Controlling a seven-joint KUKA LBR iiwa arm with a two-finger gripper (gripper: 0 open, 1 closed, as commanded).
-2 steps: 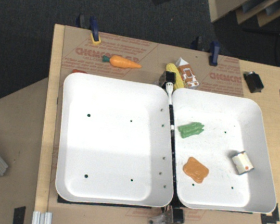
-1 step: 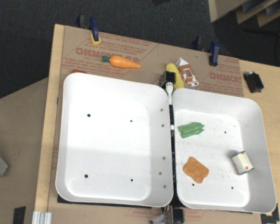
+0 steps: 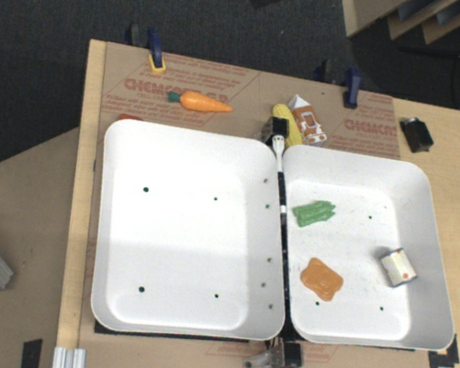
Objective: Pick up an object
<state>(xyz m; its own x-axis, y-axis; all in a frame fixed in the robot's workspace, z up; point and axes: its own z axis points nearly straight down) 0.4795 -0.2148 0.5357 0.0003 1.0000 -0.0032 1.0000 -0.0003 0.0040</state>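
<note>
Whether the claw stands wide or narrow I cannot tell, and the arm's pose likewise cannot be read from this moment, so nothing can be called held.

From the camera view above the counter point(image 3: 449, 140), two white bins sit side by side, their inner rims touching along the middle. The left bin point(image 3: 178, 240) shows bare floor with a few dark dots. The right bin point(image 3: 359, 243) carries the candidates for the pick. A green piece point(image 3: 313, 212) lies flat near the bin's upper left. An orange piece point(image 3: 320, 279) lies flat below it, toward the near edge. A small white block point(image 3: 398, 268) with a reddish mark sits by the right wall. All three lie well apart from each other.

Beyond the bins, on the cardboard sheet point(image 3: 253, 94), lie a toy carrot point(image 3: 198, 103), a yellow item point(image 3: 284, 118) and, just beside that, a brown-and-white packet point(image 3: 307, 123).

By my judgement the task is at its very start: no object is lifted and the approach is not yet made. The next move calls for choosing one target and coming straight down over it. The white block looks the easiest, since it stands taller than the flat pieces, though the wall beside it leaves little room on that side. The orange piece has open floor all round.
</note>
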